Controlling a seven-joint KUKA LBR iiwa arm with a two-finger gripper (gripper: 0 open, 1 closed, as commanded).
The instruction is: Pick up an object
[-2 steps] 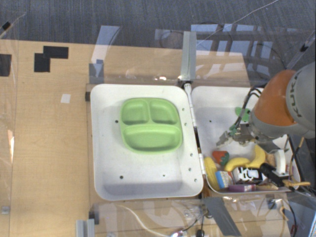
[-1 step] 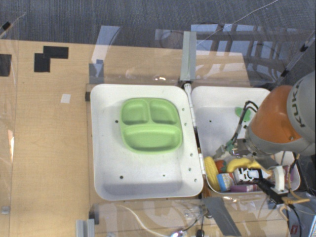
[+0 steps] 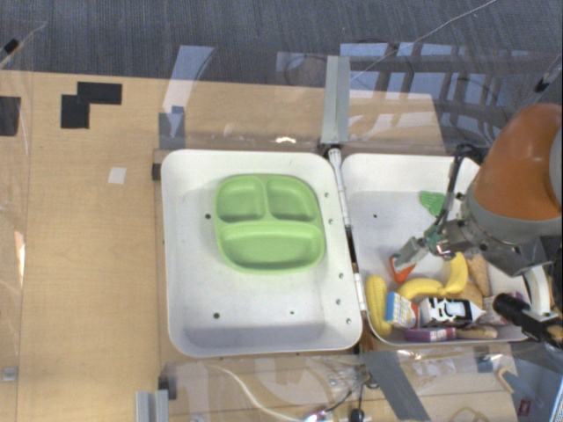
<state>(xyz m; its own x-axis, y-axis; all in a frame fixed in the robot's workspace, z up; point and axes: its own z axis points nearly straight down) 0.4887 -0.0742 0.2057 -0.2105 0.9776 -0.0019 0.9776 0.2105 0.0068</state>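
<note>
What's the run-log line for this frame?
arm: over right bin | gripper: above bananas, nothing visibly held | left bin: green tray

Bright, even overhead light fills the scene. The 2 white bins [image 3: 180, 236] look nearly washed out, with soft grey shadow along the left bin's near wall. Clear panels around the bench carry pale reflections and streaks. The arm [image 3: 523, 178] appears soft and slightly blurred.
</note>
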